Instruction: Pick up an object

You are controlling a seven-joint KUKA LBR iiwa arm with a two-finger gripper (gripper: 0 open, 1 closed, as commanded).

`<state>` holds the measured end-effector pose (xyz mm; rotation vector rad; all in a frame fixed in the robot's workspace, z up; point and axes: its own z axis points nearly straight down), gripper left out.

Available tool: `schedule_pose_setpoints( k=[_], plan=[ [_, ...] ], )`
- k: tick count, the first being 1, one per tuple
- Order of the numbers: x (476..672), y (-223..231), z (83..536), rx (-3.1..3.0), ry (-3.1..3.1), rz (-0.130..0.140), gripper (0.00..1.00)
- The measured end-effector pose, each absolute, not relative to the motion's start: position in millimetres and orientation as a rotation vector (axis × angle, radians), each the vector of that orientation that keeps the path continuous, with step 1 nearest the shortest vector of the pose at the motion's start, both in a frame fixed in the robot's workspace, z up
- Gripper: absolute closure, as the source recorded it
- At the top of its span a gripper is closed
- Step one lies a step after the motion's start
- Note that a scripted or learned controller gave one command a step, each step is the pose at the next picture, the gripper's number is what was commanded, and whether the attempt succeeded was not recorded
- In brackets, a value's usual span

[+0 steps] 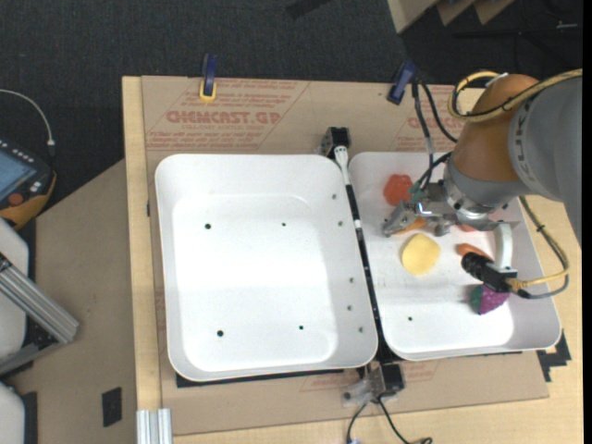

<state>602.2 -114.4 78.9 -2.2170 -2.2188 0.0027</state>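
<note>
My gripper (411,220) hangs over the right bin (444,340), near its far left part. Its metal fingers (398,224) stand open with nothing between them. An orange-red lump (398,189) lies just beyond the fingers, towards the bin's far wall. A round yellow object (421,253) rests just in front of the gripper, close to it but apart. A small orange piece (472,250) shows beside the wrist. A purple and green object (487,299) lies at the bin's right side.
The left bin (185,248) is a shallow white tray with a few dark dots on its floor. Both bins sit on a cardboard sheet (277,100) held by blue clamps (209,74). The grey arm with its orange band (490,146) covers the right bin's far right corner.
</note>
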Motion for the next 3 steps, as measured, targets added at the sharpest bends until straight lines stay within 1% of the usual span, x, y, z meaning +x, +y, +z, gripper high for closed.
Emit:
schedule_pose_setpoints(
  k=[1, 2, 3],
  plan=[
    [547.0, -150.5, 206.6, -2.233, -2.222, -0.005, 0.0],
    [514.7, -133.6, 78.9, -2.22, -2.214, 0.004, 0.0],
    [517.5, -135.0, 94.8, -2.226, -2.222, -0.002, 1.0]
  ],
)
